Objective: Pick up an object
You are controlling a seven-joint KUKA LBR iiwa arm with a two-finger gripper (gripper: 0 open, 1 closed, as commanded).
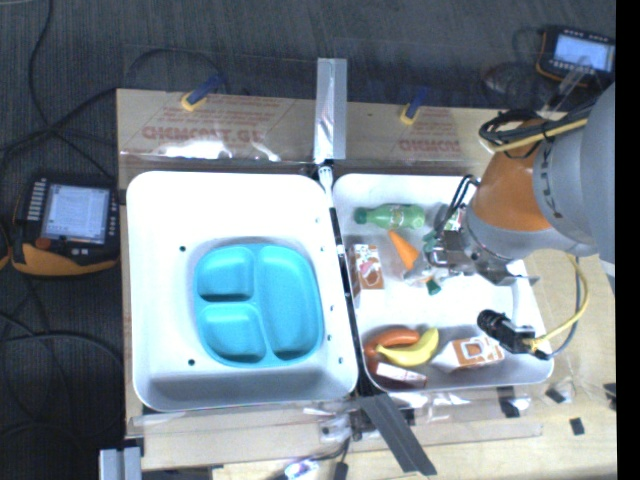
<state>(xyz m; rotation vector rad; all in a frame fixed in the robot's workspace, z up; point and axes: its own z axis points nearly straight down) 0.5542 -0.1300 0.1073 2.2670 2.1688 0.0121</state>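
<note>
On the floor at the far left lies a handheld control pendant (pixel 65 213) with a lit screen. To its right the worktop (pixel 240 128) carries the two white bins side by side. The left bin (pixel 150 268) holds one thing, a blue divided tray (pixel 258 303), lying flat in its middle.

The right bin (pixel 400 190) holds the loose things to pick from. Close to its left wall lies a small brown and white packet (pixel 368 266). On the far side lies a green bottle (pixel 390 215) on its side, and just near of it is an orange carrot (pixel 403 250), set at a slant. Along the near wall a yellow banana (pixel 410 347) rests against a red rounded thing (pixel 390 336), with a white and red packet (pixel 400 375) just near of them and an orange carton (pixel 475 352) to their right.

The gripper (pixel 437 258) is inside the right bin, just right of the carrot and near the bottle's right end. Whether it is released or clenched cannot be told, and nothing can be seen held in it. A small teal piece (pixel 433 287) lies just near of it. The grey arm (pixel 560 183) with its orange band (pixel 500 203) reaches in from the right over the bin's far right corner.
</note>
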